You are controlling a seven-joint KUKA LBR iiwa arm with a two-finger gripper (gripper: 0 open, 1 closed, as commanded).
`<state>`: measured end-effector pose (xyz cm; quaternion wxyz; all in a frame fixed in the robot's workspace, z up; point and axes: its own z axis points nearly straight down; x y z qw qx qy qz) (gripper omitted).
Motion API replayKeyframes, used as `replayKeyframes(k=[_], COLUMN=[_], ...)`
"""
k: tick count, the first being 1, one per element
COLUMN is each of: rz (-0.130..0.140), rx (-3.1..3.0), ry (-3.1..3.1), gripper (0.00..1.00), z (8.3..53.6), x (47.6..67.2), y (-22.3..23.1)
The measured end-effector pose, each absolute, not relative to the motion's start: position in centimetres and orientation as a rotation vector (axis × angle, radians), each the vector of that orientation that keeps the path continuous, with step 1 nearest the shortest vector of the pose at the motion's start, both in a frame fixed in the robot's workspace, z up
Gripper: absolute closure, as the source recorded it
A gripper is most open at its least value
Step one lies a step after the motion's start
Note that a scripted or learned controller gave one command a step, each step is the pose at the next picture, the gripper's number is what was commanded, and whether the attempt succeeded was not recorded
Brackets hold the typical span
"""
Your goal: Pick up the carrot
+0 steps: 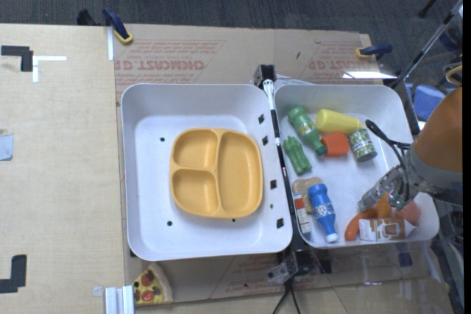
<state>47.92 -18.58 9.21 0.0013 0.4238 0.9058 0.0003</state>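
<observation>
The gripper (384, 196) hung low in the right bin (407, 108), just above the carrot (356, 225); its grip I couldn't make out.

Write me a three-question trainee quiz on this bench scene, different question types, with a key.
1. True or false: the yellow divided plate lies in the left bin.
2. Multiple choice: the end effector hangs over which part of the right bin? A) far corner B) near right corner C) left wall
3. Fill in: the blue bottle lies beside the ____ between the bins.

Key: 1 true. 2 B, close above the carrot and a small carton. 3 divider.
</observation>
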Motion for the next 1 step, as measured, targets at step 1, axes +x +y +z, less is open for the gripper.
replayKeyframes(k=[1], rz=[0.003], rx=[1.332], ry=[2.836], gripper=[1.00], z=[10.17], x=[48.19], y=[-18.64])
